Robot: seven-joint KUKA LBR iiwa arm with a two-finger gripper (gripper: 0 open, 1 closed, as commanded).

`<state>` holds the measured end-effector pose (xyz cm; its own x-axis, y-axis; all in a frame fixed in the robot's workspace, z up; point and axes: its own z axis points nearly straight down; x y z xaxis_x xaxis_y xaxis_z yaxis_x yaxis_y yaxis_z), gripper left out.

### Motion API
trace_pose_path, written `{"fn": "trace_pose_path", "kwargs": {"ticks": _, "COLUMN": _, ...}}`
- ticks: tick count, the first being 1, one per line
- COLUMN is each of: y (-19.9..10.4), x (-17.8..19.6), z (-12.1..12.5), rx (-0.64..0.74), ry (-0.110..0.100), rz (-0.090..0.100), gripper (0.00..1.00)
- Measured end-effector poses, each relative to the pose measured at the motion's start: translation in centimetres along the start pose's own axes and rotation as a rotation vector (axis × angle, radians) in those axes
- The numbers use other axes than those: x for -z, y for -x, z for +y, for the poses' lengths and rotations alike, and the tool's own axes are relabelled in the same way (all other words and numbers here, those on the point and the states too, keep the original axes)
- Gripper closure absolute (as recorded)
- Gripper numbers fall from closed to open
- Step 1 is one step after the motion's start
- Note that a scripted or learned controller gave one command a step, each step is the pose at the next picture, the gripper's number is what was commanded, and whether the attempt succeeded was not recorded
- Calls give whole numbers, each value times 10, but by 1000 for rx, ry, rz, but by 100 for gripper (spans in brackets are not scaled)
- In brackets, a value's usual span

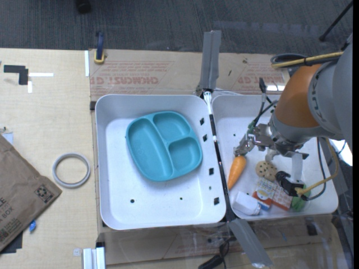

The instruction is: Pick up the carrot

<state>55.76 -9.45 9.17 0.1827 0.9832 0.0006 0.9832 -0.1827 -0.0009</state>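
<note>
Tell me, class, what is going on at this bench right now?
A grey robot arm with an orange band reaches into the right bin, and its gripper hangs just above the top end of the carrot. The carrot lies on the bin floor near the left wall, not lifted. A cookie and a few small packets lie beside it. The left bin holds a blue divided plate.

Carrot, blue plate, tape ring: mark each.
carrot (236, 171), camera view, middle of its orange body
blue plate (147, 150), camera view, floor of its largest compartment
tape ring (58, 175), camera view, left side of the band
</note>
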Motion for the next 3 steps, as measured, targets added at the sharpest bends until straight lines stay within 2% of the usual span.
{"fn": "trace_pose_path", "kwargs": {"ticks": 1, "y": 4, "x": 0, "z": -16, "rx": -59, "ry": 0, "rz": 0, "gripper": 0}}
{"fn": "trace_pose_path", "kwargs": {"ticks": 2, "y": 5, "x": 8, "z": -16, "rx": -64, "ry": -2, "rz": 0, "gripper": 100}}
{"fn": "trace_pose_path", "kwargs": {"ticks": 3, "y": 5, "x": 8, "z": -16, "rx": -64, "ry": -2, "rz": 0, "gripper": 0}}
